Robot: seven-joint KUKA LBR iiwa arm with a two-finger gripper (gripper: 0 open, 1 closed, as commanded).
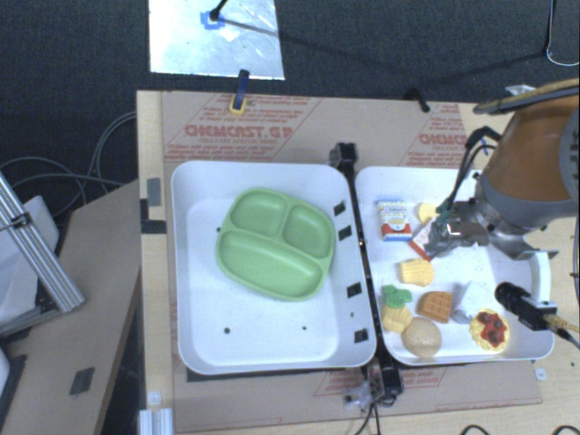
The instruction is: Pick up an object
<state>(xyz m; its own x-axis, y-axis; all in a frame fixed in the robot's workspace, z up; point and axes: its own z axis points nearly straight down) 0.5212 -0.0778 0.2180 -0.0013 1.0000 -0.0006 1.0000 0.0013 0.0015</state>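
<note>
Gripper [433,241] low in right bin [517,356], over red-and-white piece [420,246] just above yellow cheese wedge [416,272]. Cannot tell claw state or whether anything is held. Wedge likely light, rigid plastic, slick (judgement); pinch across flat sides. Looks small, yellow, blocky. Green divided plate [275,243] sits in left bin [195,333].

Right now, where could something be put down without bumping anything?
The left bin has bare floor around the green divided plate, widest along its near edge. The right bin is crowded: toy foods fill its near half and the gripper hangs over the middle.
</note>
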